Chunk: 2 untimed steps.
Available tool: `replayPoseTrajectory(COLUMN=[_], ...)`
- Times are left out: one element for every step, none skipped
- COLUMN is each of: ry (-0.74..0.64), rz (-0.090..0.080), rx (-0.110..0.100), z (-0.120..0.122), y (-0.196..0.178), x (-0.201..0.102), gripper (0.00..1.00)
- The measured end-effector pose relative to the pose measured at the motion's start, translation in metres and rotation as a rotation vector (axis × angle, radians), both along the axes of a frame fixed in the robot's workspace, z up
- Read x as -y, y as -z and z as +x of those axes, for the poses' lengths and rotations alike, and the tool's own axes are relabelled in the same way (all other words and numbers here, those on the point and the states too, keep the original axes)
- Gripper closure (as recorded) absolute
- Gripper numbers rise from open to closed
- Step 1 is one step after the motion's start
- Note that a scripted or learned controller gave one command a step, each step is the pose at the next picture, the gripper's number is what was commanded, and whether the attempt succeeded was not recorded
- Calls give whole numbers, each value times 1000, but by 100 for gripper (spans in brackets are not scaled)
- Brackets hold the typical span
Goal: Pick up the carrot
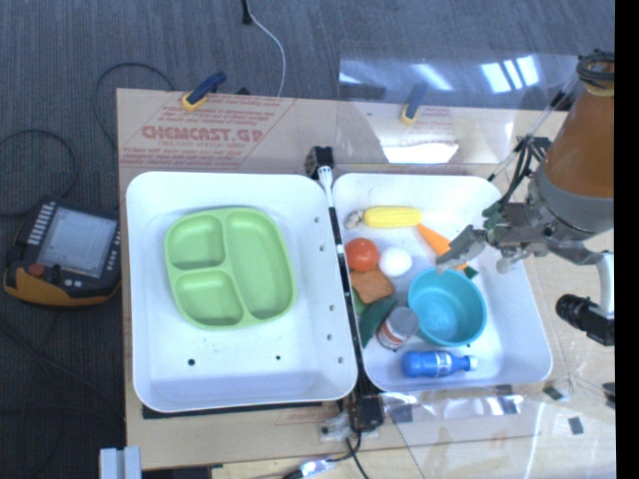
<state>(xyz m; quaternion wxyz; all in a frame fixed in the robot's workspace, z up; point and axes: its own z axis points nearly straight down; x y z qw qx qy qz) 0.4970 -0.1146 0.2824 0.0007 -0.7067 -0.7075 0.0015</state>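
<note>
The carrot (433, 238) is a short orange wedge, wider at its upper-left end and tapering toward the lower right, lying in the right bin (519, 312) at about 12 o'clock from the blue bowl (446, 305). Its narrow end meets the gripper (457, 251), which comes in from 3 o'clock; whether the fingers are spread or pinching the carrot cannot be told. At 10 o'clock from the carrot lies a yellow corn cob (391, 217). At 8 o'clock sit a white egg (396, 262) and a red tomato (362, 254). The green divided plate (229, 265) rests in the left bin (160, 367).
</note>
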Motion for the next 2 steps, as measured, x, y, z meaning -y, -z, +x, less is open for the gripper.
replayPoseTrajectory(ry=[93,313], rz=[-1,1], rx=[-5,-4], z=[53,89], y=[79,161], x=[58,50], gripper=[0,0])
